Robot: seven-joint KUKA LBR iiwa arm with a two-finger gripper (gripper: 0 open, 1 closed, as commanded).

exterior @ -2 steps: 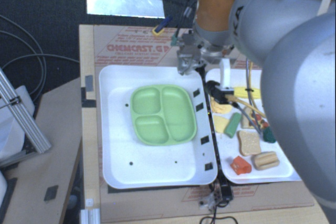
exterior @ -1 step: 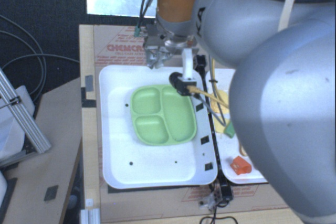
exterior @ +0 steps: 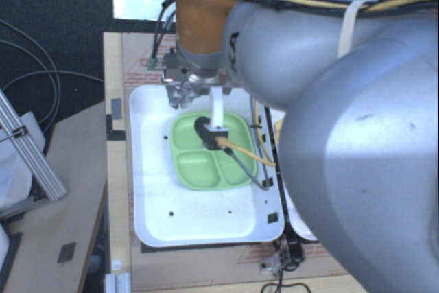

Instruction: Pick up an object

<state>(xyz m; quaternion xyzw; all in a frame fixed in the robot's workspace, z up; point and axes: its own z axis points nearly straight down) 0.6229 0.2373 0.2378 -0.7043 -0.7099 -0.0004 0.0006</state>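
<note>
A light green divided plate (exterior: 197,168) lies in the left white bin (exterior: 199,219), a little right of its middle. My gripper (exterior: 178,98) hangs over the bin's far part, just above the plate's far left rim. Nothing shows between its tips from this angle. The grey arm with its orange band (exterior: 209,0) covers the right side of the view and hides most of the right bin.
A sliver of the right bin (exterior: 302,233) peeks out under the arm. An aluminium frame (exterior: 31,161) and loose cables (exterior: 41,72) stand off the bench to the left. Bare bin floor lies in front of the plate and to its left.
</note>
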